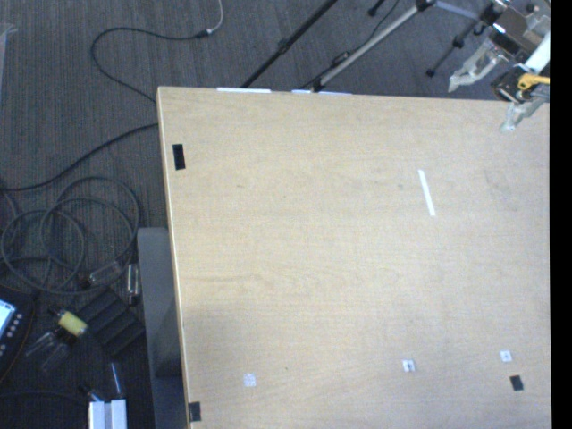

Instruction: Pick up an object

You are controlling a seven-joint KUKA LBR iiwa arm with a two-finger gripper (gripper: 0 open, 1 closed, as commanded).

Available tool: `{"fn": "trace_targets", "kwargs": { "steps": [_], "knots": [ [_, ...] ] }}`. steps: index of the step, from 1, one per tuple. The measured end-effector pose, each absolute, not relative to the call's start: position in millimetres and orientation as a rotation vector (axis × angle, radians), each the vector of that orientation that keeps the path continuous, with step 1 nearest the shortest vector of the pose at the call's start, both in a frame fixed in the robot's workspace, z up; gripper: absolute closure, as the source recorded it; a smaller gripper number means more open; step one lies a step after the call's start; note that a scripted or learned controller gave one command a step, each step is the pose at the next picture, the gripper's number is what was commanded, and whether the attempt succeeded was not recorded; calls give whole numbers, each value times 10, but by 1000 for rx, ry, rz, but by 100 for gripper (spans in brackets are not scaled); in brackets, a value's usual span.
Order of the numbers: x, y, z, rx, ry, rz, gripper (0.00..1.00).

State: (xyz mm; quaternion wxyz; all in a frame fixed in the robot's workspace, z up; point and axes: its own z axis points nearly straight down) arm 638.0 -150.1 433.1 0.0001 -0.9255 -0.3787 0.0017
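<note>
Cables (pixel 55 239) are seen looped on the grey carpet left of the wooden bench top (pixel 313 257), with a small yellow-and-black thing (pixel 71 323) lying just below them. A black mark (pixel 178 156) is stuck near the bench top's upper left corner.

Further right, a thin white strip (pixel 427 193) lies flat on the bench top's right half. It's the only thing there that could be picked, though whether it's loose or just tape can't be told. A few tiny markers (pixel 408 365) are dotted along the bench top's lower right part.

The gripper (pixel 481 104) is found over the bench top's upper right corner, well apart from the strip. Its fingers (pixel 468 72) are spread wide, and nothing is held between them.
</note>
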Motion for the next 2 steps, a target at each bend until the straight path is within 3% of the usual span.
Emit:
{"fn": "trace_targets", "kwargs": {
  "steps": [1,2],
  "knots": [
    [6382,-1505,4417,-2910,-1190,14,100],
    [6388,-1758,4324,-3078,-628,8,100]
  ]
}}
